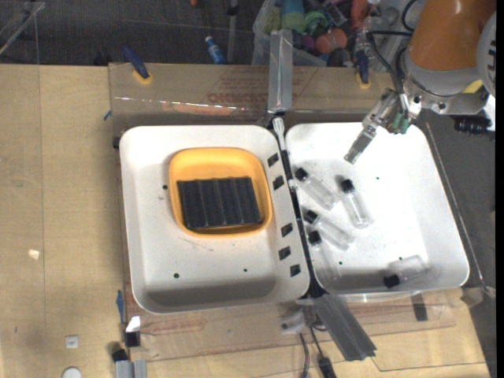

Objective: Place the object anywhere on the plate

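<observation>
An orange-yellow plate lies in the left white bin. On the plate's middle lies a black ridged rectangular object, flat and inside the rim. My gripper hangs over the upper part of the right bin, pointing down and to the left, well to the right of the plate. Nothing shows at its tip. It sits just above and apart from the clear bottles below it.
Several clear small bottles with black caps lie in the right bin, among them one mid-bin, one near the divider and one at the front. A black-clipped divider separates the bins. A crate of toys stands behind.
</observation>
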### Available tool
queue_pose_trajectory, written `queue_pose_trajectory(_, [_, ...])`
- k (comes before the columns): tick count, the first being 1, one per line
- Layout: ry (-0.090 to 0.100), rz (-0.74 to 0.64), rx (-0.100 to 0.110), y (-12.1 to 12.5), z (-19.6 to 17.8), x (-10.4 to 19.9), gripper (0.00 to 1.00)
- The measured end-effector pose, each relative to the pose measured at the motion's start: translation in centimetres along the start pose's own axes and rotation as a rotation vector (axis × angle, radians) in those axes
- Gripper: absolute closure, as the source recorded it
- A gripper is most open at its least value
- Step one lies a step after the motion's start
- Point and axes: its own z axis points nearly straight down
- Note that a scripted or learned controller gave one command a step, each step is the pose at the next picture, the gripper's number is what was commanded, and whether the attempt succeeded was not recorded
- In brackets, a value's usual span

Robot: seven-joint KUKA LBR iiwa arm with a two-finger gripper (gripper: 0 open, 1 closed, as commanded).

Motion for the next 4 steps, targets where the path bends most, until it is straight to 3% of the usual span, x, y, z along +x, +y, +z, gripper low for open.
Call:
queue_pose_trajectory(1, [-0.005, 0.001, -0.007, 0.1, -1.2, -0.1, 1.00])
queue_pose_trajectory(2, [0.001, 0.029, 0.000, -1.3, -6.6, -0.7, 1.00])
queue_pose_trajectory(3, [-0.001, -0.088, 0.000, -6.8, -9.0, -2.0, 1.00])
queue_pose_trajectory(4, [0.001, -0.345, 0.000, -7.8, -4.5, -5.8, 1.00])
